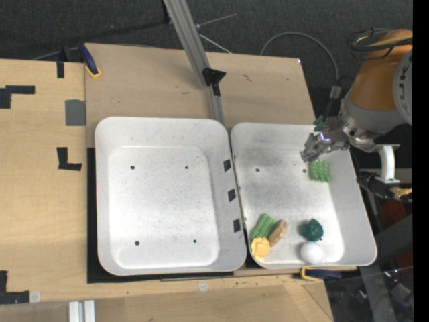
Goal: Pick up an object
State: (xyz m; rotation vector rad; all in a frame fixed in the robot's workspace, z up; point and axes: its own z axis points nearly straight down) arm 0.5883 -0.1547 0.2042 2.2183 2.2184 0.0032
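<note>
No brand, label or readable writing shows anywhere on the bench; you get only black tape marks (64,158) on the wood, far to the gripper's left.

Left bin (161,194): well to the gripper's left, with a speckled white floor and four dark dots.

Right bin (268,173): the gripper (312,150) sits over its far right part, close to the right rim. The bare floor to the gripper's left is the widest open room in this bin.

Objects, left to right:
- yellow piece (261,247), below and left of the gripper, at the near rim
- green ridged stick (264,225) touching a tan piece (277,231), just above the yellow one
- dark green lumpy object (312,230), below the gripper, with a white ball (312,251) just beside it, near the front rim
- light green ridged block (320,172), just below the gripper tips, near the right wall

You cannot tell from this view whether the gripper is released or clenched, or whether it touches the block.
</note>
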